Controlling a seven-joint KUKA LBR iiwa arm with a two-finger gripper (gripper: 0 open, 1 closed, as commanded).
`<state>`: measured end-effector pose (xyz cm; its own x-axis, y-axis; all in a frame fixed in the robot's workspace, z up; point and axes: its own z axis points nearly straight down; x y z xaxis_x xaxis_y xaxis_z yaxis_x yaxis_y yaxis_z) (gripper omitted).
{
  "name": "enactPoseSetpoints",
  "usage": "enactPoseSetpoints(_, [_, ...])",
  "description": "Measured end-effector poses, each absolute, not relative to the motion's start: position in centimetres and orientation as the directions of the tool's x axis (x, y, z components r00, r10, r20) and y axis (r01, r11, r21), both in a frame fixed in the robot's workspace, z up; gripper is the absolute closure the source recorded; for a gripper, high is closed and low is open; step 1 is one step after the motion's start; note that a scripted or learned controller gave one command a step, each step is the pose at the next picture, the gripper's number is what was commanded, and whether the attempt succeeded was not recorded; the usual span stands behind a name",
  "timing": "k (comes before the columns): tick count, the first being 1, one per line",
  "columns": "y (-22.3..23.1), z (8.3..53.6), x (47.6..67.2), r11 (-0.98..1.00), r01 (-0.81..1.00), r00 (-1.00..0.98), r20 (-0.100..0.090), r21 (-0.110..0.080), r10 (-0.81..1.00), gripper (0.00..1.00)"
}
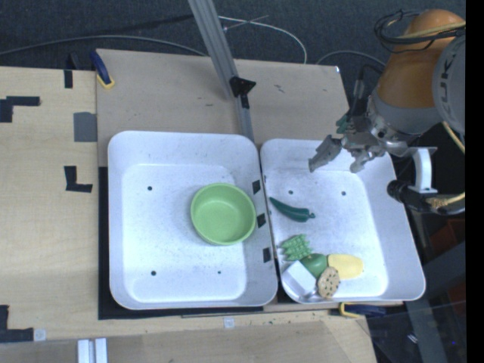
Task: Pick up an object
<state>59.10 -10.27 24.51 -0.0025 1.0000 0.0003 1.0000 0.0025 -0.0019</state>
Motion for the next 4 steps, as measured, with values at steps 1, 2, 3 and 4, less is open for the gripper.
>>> enactPoseSetpoints(1, [-10.3,24.5,59.1,0.002,1.000,-0.002,0.000,-0.001,1.000,0.00])
enactPoseSetpoints(2, [-10.1,18.0,58.8,0.001,1.000,-0.001,0.000,-0.008,1.000,0.00])
enactPoseSetpoints(3, [-9.5,13.3,58.1,0.002,1.000,-0.002,0.000,-0.007,1.000,0.00])
enactPoseSetpoints(4, [-9.4,8.7,58.1,0.002,1.000,-0.002,-0.002,0.000,1.000,0.00])
